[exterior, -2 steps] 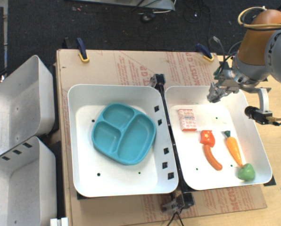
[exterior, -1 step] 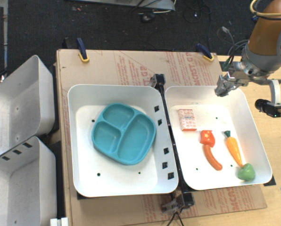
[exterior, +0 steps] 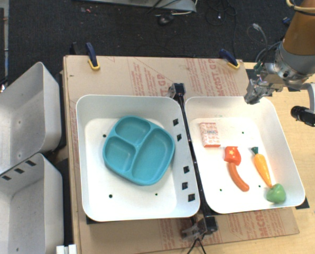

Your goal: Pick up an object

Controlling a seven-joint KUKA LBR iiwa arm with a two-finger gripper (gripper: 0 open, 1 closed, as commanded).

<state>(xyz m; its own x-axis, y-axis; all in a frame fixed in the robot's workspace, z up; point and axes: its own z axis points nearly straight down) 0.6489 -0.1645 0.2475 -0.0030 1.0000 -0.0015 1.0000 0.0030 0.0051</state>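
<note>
Gripper point(exterior: 252, 96) hangs above the far right corner of the right bin point(exterior: 292, 157), at the end of the grey wrist under the orange band; whether it is apart or together I cannot tell, since it reads as a small dark cluster against the rim, and nothing shows clamped in it. Candidates for the pick all lie in this bin: a small flat carton point(exterior: 210, 134) with a pink and white printed face near the far left part of the floor, a red pepper-like piece point(exterior: 232, 154) touching the top of an orange sausage-shaped piece point(exterior: 239, 178) around the middle, an orange carrot point(exterior: 261, 167) just beside them, and a round green fruit point(exterior: 276, 193) against the near right wall, at or touching the carrot's lower end. Everything looks like smooth moulded plastic, glossy and hard, on an equally slick white floor. That is the likely trouble: the tapered carrot and the curved sausage could squirt sideways from a pinch, the round fruit could roll along the wall, and the carton lies so flat that a descent may only press on it. Touching pieces could also be nudged apart by a close approach. In the left bin point(exterior: 89, 157) sits a teal divided plate point(exterior: 139, 150), broad and shallow, poorly suited to a narrow grasp.
</note>
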